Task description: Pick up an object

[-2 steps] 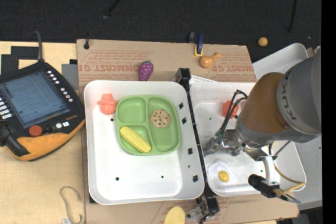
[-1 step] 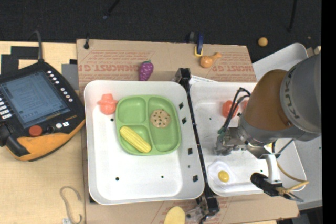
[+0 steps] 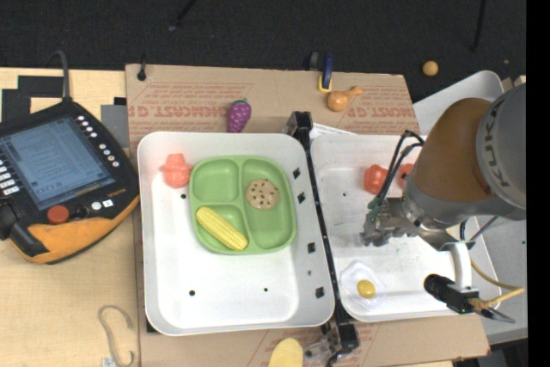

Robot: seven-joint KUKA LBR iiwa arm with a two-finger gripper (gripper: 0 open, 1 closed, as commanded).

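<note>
The gripper [image 3: 378, 229] hangs low in the right bin [image 3: 344, 176], the fried egg [image 3: 365, 285] sits just below it, nearer than the red toy [image 3: 375, 179], and I cannot tell its state.

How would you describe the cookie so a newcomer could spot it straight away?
Start at the left white bin and find the green divided tray inside it. The cookie lies in the tray's upper right compartment: a round tan disc with dark specks, unlike the long yellow corn cob in the lower left compartment.

2 bins [image 3: 163, 271], 1 tray [image 3: 202, 185], 7 toys [image 3: 262, 195]
</note>
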